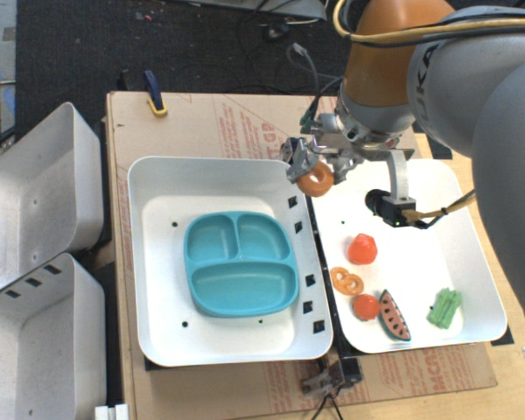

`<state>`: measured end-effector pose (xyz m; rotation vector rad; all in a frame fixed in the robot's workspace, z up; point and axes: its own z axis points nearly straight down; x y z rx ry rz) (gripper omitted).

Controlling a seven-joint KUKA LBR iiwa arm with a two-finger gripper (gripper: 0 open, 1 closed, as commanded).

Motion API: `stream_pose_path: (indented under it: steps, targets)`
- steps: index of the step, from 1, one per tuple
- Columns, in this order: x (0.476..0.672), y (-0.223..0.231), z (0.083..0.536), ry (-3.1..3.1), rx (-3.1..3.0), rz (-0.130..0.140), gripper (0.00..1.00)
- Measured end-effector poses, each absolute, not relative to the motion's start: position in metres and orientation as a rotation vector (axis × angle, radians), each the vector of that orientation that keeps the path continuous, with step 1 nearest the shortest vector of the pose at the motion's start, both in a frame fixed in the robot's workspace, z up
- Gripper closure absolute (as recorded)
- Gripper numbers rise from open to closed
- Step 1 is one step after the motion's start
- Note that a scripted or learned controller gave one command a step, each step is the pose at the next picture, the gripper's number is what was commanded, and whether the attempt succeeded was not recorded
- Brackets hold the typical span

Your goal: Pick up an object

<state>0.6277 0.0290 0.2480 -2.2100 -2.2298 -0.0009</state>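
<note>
A table (pixel 210 121) covered with brown cardboard stands on a dark floor and carries two white bins side by side. At the lower right of the frame, in the right bin (pixel 472 261), lie a toy watermelon slice (pixel 394 315), a green toy vegetable (pixel 444 309), a small red piece (pixel 365 306) and an orange ring slice (pixel 346 280). A red tomato-like toy (pixel 361 249) sits a little farther up. All of these are well apart from the bin's walls. The left bin (pixel 149 261) holds a teal divided plate (pixel 241 262) lying flat at its middle.

Farther up, the pincer (pixel 313 166) hangs over the shared rim between the two bins, near their upper ends. A brown toy doughnut (pixel 316 180) sits at its tips and appears to be gripped between the fingers and clear of the floor of either bin. The pincer is therefore narrow, closed on the ring. The doughnut lies directly below the pincer, its ring face turned roughly toward the camera, so it has no long axis to reckon with.

I judge the pick as good as made. What is left is to raise the doughnut straight up. There is open room above, and the only edge close by is the rim beneath it. The grip looks shallow, so the ring could slip out.

At the upper left, a blue and yellow clamp (pixel 155 93) holds the cardboard.
</note>
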Motion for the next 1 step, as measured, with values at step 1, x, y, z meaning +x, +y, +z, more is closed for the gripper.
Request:
stream_pose_path:
  steps: [1]
  targets:
    - [0.6342,0.0829,0.2536,-2.231,-2.213,-0.004,1.0]
